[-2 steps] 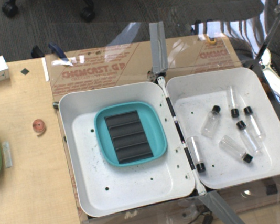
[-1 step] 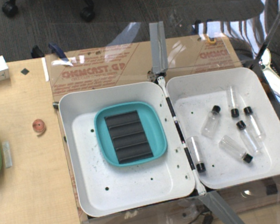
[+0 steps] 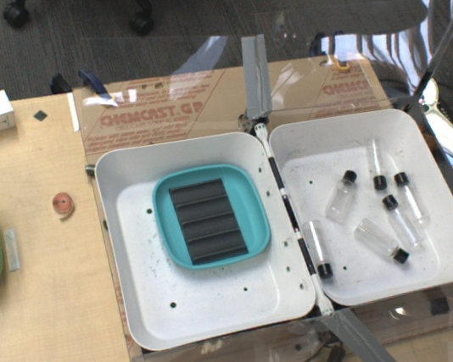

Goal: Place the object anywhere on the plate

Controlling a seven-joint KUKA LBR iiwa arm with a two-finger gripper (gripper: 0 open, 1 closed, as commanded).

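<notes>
Light wooden bench (image 3: 54, 333) carries two shallow white bins side by side. Left bin (image 3: 145, 310) holds the teal square plate (image 3: 249, 215) with a dark ribbed insert, centred for easy dropping. Clear plastic vials with black caps (image 3: 340, 196) lie scattered flat in the right bin (image 3: 447, 263), long axes pointing variously. How the tool stands I cannot tell.

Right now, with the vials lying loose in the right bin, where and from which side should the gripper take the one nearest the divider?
Probably mid-body on the clear tube of the vial, coming straight down. It lies flat, long axis roughly parallel to the divider, black cap toward the near edge. Fingers should close across its narrow width; the divider-side finger has little room, so the approach looks tight.
</notes>
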